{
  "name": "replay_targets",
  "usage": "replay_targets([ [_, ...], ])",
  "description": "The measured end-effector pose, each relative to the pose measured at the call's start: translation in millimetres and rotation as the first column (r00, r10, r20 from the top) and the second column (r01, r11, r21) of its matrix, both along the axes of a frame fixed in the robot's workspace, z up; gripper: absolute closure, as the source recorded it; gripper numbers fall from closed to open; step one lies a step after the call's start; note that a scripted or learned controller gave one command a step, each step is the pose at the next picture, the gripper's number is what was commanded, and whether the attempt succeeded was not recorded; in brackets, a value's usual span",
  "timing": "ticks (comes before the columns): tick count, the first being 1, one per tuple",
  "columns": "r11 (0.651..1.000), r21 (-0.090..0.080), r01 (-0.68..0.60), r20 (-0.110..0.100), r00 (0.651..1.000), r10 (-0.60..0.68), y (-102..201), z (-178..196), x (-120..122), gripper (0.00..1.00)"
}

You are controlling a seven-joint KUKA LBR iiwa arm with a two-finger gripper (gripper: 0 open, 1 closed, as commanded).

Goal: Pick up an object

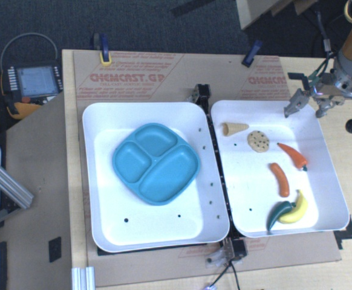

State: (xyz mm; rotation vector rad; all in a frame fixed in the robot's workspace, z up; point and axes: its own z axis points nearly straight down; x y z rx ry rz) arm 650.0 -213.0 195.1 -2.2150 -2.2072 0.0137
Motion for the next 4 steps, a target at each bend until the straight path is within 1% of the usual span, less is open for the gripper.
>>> replay_targets([
  [1, 1.000, -0.004, -0.004, 0.016, 1.000, 0.004, 0.7, 10.1, 3.5, 0.00],
  [2, 1.000, -0.003, -0.004, 0.011, 1.000, 0.004, -1.2, -34.5, -3.0, 0.00],
  [3, 1.000, -0.003, -0.005, 0.013, 1.000, 0.005, 8.5, -84.2, 0.5, 0.00],
  [4, 1.000, -0.004, -0.005, 0.016, 1.000, 0.005, 8.8, -110.3, 1.2, 0.00],
])
